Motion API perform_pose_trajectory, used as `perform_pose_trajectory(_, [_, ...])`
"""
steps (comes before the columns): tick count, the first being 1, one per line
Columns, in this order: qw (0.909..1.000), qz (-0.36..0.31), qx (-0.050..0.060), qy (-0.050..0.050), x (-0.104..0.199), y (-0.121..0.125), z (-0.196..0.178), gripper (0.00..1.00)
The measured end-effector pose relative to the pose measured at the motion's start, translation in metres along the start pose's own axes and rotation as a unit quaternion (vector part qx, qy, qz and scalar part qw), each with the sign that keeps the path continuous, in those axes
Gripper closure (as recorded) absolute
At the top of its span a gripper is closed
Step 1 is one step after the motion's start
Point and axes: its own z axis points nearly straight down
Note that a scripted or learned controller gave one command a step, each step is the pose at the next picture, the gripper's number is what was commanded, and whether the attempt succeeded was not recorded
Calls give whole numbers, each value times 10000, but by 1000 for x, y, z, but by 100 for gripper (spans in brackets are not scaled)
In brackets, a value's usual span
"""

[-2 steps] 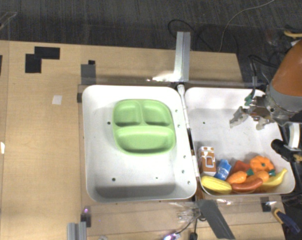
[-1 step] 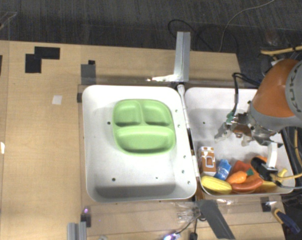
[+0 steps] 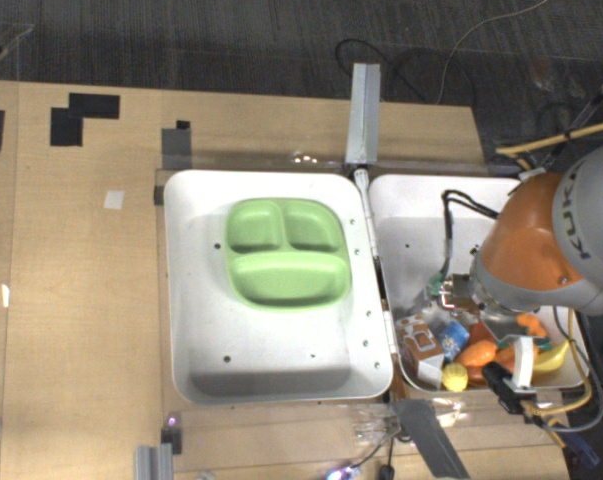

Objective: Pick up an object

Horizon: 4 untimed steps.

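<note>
Dark carpet beyond a pale wooden bench [image 3: 71,298] carrying two white bins side by side. Left bin [image 3: 196,298] holds a green divided plate [image 3: 286,251], lying flat near its centre. Right bin [image 3: 411,218]: clutter heaped at the near end, including a yellow lemon-like piece [image 3: 455,376], an orange item [image 3: 478,353], a blue item [image 3: 454,334], a brown packet [image 3: 418,340]. Arm's orange band [image 3: 526,233] hangs over that heap. Gripper [image 3: 481,318] sits low among the objects; whether it is released or clenched, cannot tell.
</note>
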Motion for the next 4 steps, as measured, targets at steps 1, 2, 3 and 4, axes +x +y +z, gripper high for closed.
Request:
perform_pose_trajectory(1, [10000,3,-7,23,2,2,-11,100])
perform_pose_trajectory(2, [9984,-560,110,22,32,-2,-93,100])
perform_pose_trajectory(3, [9996,-255,114,13,10,9,-129,100])
perform_pose_trajectory(4, [9946,-1031,98,20,14,27,-248,100])
